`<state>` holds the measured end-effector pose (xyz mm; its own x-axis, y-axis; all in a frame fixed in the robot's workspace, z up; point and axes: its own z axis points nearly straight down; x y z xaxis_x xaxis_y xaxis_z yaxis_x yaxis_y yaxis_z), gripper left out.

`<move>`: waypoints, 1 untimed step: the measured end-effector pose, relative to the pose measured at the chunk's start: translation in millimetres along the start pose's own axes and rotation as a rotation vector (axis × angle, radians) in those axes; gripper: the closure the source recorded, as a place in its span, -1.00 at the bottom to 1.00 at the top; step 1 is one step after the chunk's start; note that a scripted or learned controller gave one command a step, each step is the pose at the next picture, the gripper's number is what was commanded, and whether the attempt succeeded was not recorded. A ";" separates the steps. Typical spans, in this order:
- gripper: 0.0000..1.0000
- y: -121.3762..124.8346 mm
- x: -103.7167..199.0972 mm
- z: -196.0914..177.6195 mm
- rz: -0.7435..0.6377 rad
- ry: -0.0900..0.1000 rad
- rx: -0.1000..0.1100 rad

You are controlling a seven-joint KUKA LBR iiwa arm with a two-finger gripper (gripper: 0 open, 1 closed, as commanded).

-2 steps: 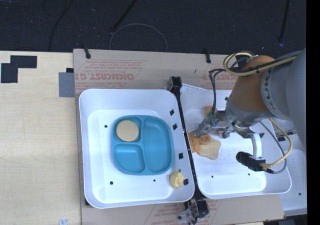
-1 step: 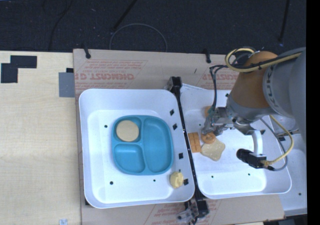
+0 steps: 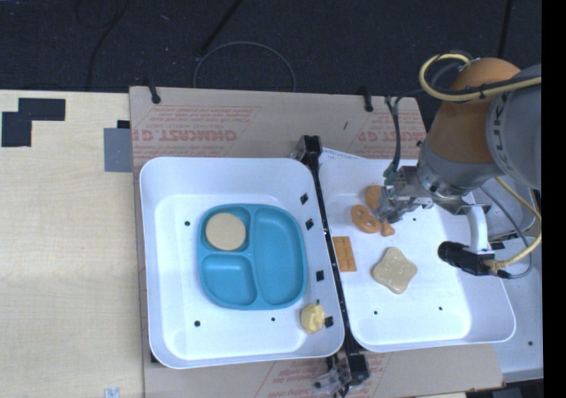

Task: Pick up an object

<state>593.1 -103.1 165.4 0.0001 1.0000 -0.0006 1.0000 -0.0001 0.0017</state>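
My gripper (image 3: 393,203) hangs low in the right bin (image 3: 442,321), at the upper middle, right over a cluster of small orange food pieces (image 3: 364,218). Its fingertips sit among these pieces, close to the one at its upper left (image 3: 373,196). A beige bread-like piece (image 3: 393,270) lies below the gripper, apart from it. A flat orange cracker (image 3: 344,255) rests near the divider. The left bin (image 3: 168,299) holds a blue divided plate (image 3: 265,272) with a round tan cookie (image 3: 225,231) in its upper left compartment, and a yellow lump (image 3: 312,317) lies by the plate's lower right.
The arm's grey body and orange band (image 3: 473,118) come in from the upper right, with cables looping above. A black part (image 3: 464,256) sticks out over the right bin's right side. A black clamp (image 3: 311,153) joins the bins at the top.
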 end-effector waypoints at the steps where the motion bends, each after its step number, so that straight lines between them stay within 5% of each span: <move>1: 1.00 4.0 -8.9 -46.3 0.000 0.000 0.001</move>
<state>597.0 -112.0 211.7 0.0003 1.0000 -0.0006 1.0000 -0.0003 0.0009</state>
